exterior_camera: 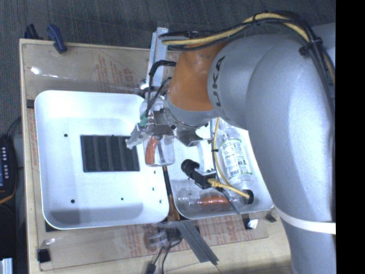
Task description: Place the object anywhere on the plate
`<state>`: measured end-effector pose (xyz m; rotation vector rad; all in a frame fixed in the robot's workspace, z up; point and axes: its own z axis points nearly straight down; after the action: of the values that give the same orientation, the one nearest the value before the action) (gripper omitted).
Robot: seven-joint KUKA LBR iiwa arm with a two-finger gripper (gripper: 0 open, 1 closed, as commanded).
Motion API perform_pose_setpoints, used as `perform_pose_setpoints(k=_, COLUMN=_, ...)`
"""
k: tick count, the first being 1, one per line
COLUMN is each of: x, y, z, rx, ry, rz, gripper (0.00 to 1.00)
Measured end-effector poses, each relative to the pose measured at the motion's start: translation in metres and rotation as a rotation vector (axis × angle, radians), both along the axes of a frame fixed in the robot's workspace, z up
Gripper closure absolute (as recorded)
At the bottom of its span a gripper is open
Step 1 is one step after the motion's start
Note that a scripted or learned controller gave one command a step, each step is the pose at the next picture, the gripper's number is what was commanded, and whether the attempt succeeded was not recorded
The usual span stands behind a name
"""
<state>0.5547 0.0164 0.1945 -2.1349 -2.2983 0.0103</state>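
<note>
Above the white bins (45,153), fingers (153,148) clamped on a small orange-and-clear object (151,152).

1. the left bin (57,198) looks like smooth white plastic with a soft sheen; the dark ribbed plate (109,153) in it is matt black.
2. the right bin (259,201) is the same glossy white plastic.
3. the arm (285,96) has a smooth, satin grey shell, and its orange band (197,81) is smooth and slightly shiny.
4. the clear bottle (234,156) looks like glossy transparent plastic with a paper-like label.
5. the bench (85,61) looks like pale, matt wood.
6. the blue clamp (57,37) looks plastic.
7. the cables (256,20) have a smooth rubbery coat.
</note>
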Motion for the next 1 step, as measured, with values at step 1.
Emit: perform_pose_setpoints(k=1, x=0.0501, y=0.0729, z=-0.0048, rx=0.000, ry=-0.001, rz=-0.034, gripper=0.00)
